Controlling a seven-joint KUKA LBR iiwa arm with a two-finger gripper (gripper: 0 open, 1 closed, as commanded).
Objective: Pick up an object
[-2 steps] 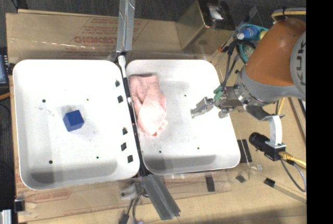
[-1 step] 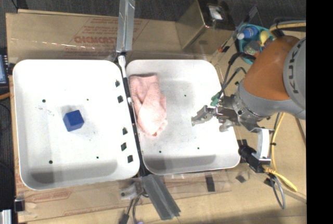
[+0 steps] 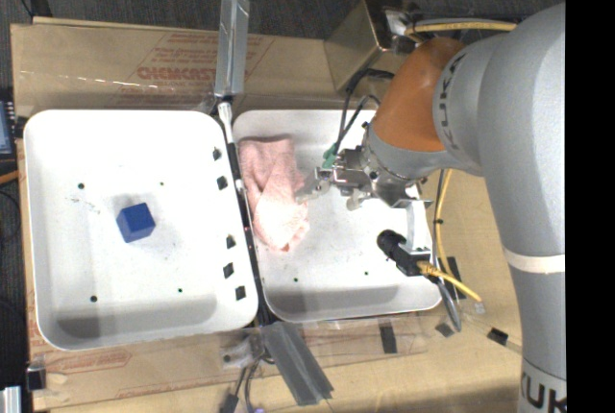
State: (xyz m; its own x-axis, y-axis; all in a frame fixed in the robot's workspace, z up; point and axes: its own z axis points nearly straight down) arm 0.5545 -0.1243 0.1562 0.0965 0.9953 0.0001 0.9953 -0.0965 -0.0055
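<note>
Reaching in from the right, the grey arm [image 3: 500,104] with its orange band [image 3: 413,109] is hanging over the right bin [image 3: 346,301], and part of the "KUKA" lettering is showing white on its lowest link at the bottom right. Faded red print is running across the cardboard sheet [image 3: 115,65] behind the bins, too blurred to read. A pink cloth [image 3: 272,192] is lying crumpled in the left part of the right bin, close to the divider, its long axis running from the far edge toward the near one. The jaws [image 3: 322,182] are sitting just beside the cloth's right edge; whether they are wide or narrow cannot be told. A blue cube [image 3: 135,221] is resting in the left bin [image 3: 58,325], well apart from the jaws.
</note>
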